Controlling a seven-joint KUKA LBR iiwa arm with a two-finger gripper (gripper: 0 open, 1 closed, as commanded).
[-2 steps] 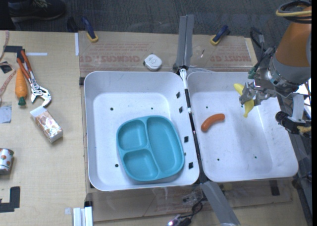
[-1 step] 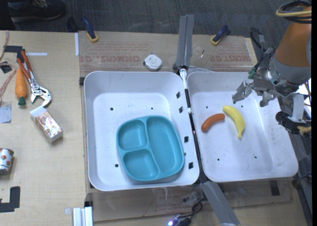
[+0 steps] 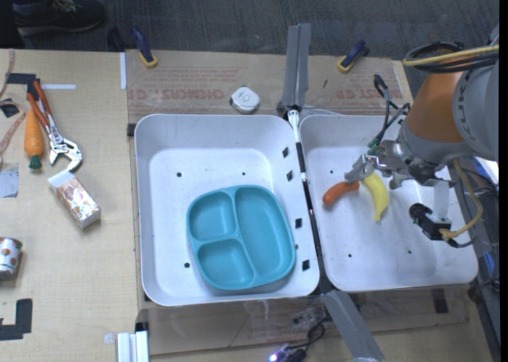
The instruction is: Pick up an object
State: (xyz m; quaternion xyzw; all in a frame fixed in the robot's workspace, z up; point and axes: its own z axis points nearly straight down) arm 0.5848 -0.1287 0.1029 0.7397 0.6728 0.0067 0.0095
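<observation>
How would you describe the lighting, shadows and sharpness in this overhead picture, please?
In the camera view the light is even and soft: the left bin shows no harsh glare, and the teal divided plate casts only a faint shadow. The banana is reasonably sharp, while the claw looks slightly blurred.

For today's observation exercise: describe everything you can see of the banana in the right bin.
The banana is yellow, smooth and curved, probably a plastic toy. It lies flat on the floor of the right bin, running from its upper end beside the gripper down to the lower right. Its upper end meets one end of an orange sausage-shaped piece on its left. Whether the gripper touches it cannot be told.
</observation>
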